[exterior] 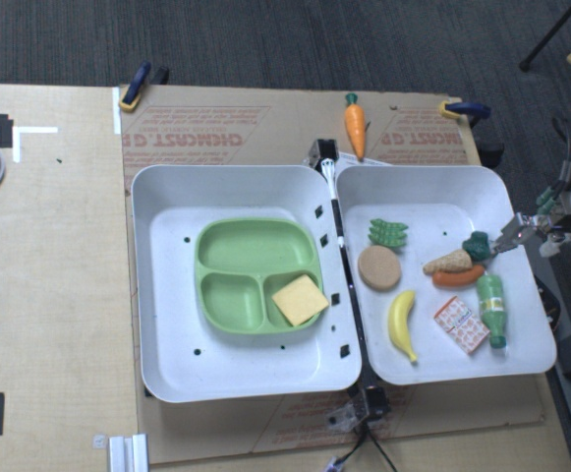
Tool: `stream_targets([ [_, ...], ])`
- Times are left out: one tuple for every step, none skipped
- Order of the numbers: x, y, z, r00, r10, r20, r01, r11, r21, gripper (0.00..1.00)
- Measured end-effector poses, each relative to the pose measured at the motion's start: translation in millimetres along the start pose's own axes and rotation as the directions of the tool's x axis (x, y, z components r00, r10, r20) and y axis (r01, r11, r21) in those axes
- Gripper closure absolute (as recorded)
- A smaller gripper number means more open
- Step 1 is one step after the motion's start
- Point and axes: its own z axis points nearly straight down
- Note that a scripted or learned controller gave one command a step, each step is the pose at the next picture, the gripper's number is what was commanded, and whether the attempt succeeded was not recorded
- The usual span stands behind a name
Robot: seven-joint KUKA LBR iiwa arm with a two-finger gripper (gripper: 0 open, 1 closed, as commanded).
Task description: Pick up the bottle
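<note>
Printed lettering runs across the cardboard sheet (265, 126) under the two white bins, seen upside down from the camera. The red words left of the carrot (354, 126) seem to read "CHEMAST GF", with finer lines below too small to make out. A matching mark sits on the sheet right of the carrot, and more red print shows at the near edge. The small red-and-white box (461, 324) and the green bottle's (491, 310) label carry markings too blurred to read.

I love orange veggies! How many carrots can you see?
1. The carrot lies on the cardboard just behind the two bins, outside them. The orange thing in the right bin looks more like a sausage.
</note>
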Motion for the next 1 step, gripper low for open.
stream_targets([
  [-0.4,0.5,-9.5,1.000,-0.002,0.001,0.002,1.000,-0.001,1.00],
])
